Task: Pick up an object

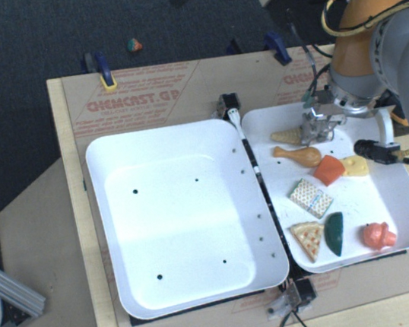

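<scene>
Bench [177,86] bearing two white bins [182,216]

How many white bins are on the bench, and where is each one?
2. The left bin takes the middle of the bench. The right bin lies beside it and holds the toy food; the pincer is over its far end.
</scene>
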`<action>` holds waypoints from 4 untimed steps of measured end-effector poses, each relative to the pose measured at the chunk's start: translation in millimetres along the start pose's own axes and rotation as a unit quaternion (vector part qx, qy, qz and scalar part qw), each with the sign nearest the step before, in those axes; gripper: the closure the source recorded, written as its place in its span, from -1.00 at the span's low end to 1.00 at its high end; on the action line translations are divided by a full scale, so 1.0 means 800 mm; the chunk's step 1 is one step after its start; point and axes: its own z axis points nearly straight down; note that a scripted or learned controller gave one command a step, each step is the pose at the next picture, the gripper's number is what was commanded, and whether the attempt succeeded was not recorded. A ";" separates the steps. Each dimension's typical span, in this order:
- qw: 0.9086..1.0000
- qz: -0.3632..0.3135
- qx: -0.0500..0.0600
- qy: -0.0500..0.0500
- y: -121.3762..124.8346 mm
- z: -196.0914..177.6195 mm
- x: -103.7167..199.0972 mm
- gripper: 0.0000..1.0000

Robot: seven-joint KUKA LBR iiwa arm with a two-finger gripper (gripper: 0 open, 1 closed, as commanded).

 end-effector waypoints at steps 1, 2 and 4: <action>1.000 -0.004 -0.021 0.004 -0.058 -0.103 0.049 1.00; 1.000 -0.003 -0.016 0.004 -0.059 0.026 0.067 1.00; 1.000 -0.004 -0.016 0.003 -0.006 0.017 0.059 1.00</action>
